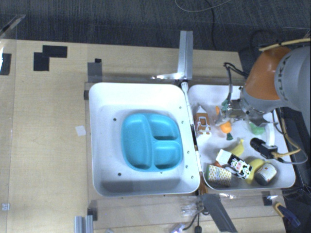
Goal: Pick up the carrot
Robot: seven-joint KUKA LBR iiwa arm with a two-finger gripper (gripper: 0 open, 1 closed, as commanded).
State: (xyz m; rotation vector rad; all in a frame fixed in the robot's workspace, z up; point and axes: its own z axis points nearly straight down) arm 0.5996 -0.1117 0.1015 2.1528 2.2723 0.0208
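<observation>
bins: two white, side by side on the worktop (43,144): left bin (104,106), right bin (285,174).
plate: one blue divided plate (151,141) with three compartments, in the middle of the left bin, clear of all four walls.
carrot: one, orange with a green end (225,127). It lies in the right bin, back half, roughly mid-width.
gripper: one (229,112), over the right bin, right behind the carrot in view. Open or closed: cannot tell. Touching the carrot or not: cannot tell.
right bin count: one small carton (202,123), one banana (237,147), one white block (223,156), one black-and-white spotted block (239,166), one patterned can (219,174), one grey round thing (266,174), one green thing (256,128) partly under the arm.
edges: the carrot is apart from every wall. The carton stands against the left wall, between wall and carrot.
open room: bare floor at the back left corner, and a narrow strip between carton and carrot.
in the way: the banana is just in front of the carrot's green end. The front half is crowded, with things touching.
</observation>
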